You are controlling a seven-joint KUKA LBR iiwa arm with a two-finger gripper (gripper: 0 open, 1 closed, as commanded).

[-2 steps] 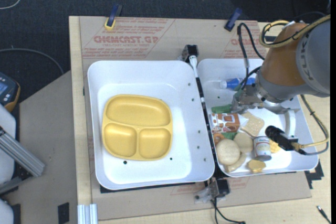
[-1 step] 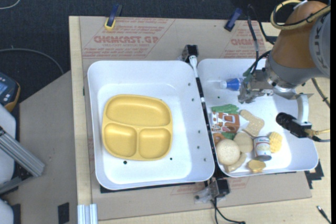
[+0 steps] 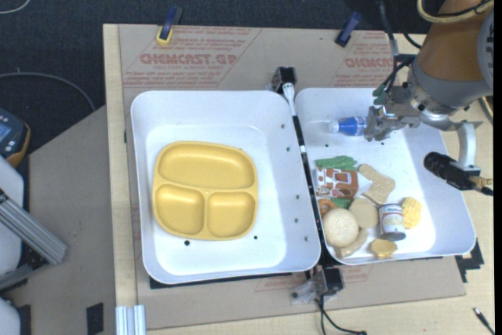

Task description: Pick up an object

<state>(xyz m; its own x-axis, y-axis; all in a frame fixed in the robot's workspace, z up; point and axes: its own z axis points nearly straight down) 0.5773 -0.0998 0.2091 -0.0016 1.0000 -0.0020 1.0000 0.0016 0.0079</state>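
Over at the far end of the right bin, the pincer is hovering beside a small bottle, can't tell its spread, and that bottle's looking light, slick, best pinched mid-body.

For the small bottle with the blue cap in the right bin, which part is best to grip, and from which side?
Probably the clear body of the bottle, from above, pincer fingers across its width. It lies on its side, apart from the food pile, so its long sides look free.

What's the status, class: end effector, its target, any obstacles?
End effector low in right bin, beside clear bottle. Nothing seen gripped. Toy food pile nearer the front, apart.
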